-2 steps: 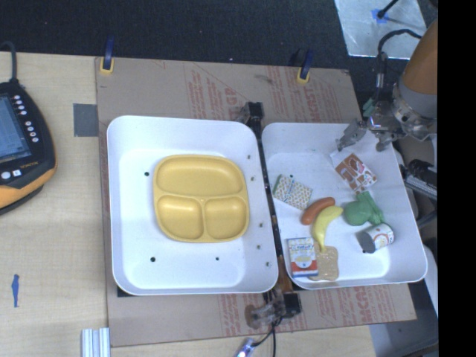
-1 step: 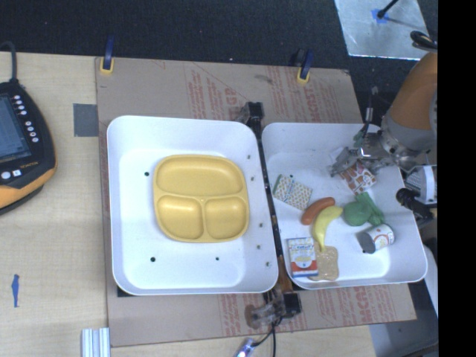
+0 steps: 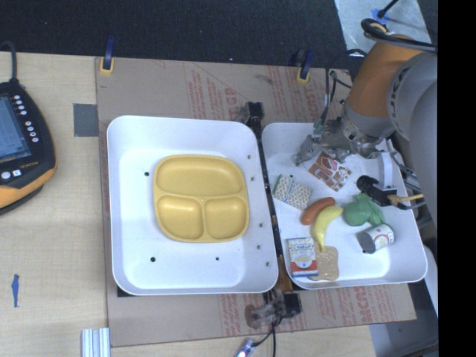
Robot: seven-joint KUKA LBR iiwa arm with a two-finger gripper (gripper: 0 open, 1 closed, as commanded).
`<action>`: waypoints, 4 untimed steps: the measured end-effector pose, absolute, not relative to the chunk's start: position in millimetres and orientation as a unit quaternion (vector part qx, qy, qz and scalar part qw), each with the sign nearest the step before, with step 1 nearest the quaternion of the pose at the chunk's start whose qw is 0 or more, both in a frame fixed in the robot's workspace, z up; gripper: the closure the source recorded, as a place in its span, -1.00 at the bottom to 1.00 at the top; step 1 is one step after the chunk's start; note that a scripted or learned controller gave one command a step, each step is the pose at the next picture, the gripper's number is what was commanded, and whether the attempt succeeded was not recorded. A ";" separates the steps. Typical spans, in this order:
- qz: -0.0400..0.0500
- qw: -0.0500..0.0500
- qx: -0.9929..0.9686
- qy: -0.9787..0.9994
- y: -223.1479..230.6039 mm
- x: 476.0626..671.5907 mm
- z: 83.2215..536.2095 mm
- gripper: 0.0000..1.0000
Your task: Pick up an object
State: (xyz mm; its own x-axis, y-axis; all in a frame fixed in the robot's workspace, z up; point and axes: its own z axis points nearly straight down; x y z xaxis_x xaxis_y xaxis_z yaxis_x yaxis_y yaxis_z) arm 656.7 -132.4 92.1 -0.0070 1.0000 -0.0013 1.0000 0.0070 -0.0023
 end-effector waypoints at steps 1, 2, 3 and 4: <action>0.001 0.000 -0.706 -0.708 -198.2 648.8 92.2 -1.00; 0.001 0.002 -0.706 -0.709 -176.1 653.1 92.0 -1.00; 0.001 0.002 -0.707 -0.708 -207.7 641.2 92.0 -1.00; 0.000 0.000 -0.706 -0.708 -190.8 656.5 92.4 -1.00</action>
